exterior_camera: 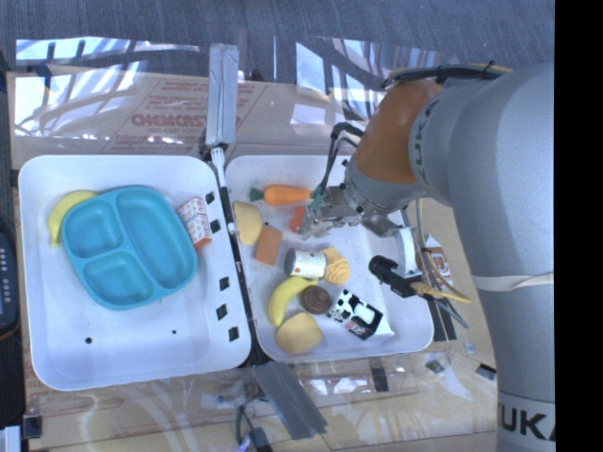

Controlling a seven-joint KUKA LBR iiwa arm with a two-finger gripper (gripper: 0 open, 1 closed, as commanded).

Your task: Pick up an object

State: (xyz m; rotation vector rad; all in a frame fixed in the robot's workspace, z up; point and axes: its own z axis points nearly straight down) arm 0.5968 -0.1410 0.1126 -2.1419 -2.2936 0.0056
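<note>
The gripper (316, 217) hangs low in the right white bin (411, 339); whether it is spread or pinching, I cannot tell. A small red-orange piece (297, 218) lies right at its tip, below the orange plastic carrot (282, 195).

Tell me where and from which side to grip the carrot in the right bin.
Grip the carrot across its orange body near the middle, coming straight down from above. It lies flat and lengthwise across the view, green end left, so pincer fingers should close across its narrow width. Its upper side, toward the right bin wall, looks free.
</note>
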